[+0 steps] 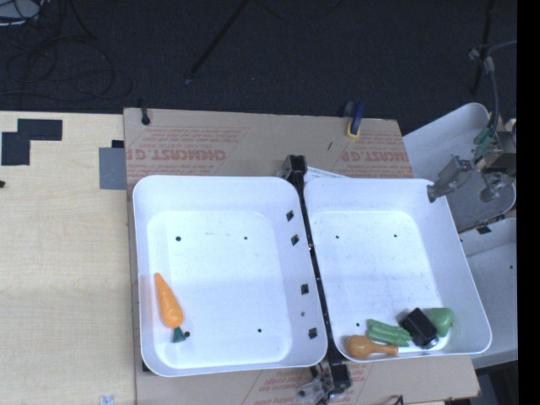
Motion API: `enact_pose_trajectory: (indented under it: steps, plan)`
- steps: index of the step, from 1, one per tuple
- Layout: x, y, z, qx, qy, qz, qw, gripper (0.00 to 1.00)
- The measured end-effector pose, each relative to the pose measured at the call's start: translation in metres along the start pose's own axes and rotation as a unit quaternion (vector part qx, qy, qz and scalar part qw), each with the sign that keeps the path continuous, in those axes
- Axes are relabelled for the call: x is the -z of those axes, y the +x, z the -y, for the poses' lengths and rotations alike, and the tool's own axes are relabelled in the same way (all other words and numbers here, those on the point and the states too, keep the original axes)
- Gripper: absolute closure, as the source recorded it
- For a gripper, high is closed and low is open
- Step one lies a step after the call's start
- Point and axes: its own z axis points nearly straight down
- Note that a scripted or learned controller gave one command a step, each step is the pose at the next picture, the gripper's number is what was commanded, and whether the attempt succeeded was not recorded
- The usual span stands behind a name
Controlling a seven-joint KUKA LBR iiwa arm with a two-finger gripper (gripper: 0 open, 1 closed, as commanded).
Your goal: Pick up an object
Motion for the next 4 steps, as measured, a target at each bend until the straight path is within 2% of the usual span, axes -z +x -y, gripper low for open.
enact_pose_trajectory:
  steps: [1, 2, 3, 4]
  plan:
    - [-0.001, -0.002, 0.002, -0.001, 0.010, -0.001, 0.9999, 1.00]
    - [-0.063, -0.053, 0.016, -0.006, 0.013, -0.001, 0.9999, 1.00]
    - [-0.015, -0.074, 0.053, -0.004, 0.008, -0.001, 1.0000, 1.00]
    - [-0.037, -0.072, 0.058, -0.003, 0.010, -0.002, 0.9999, 1.00]
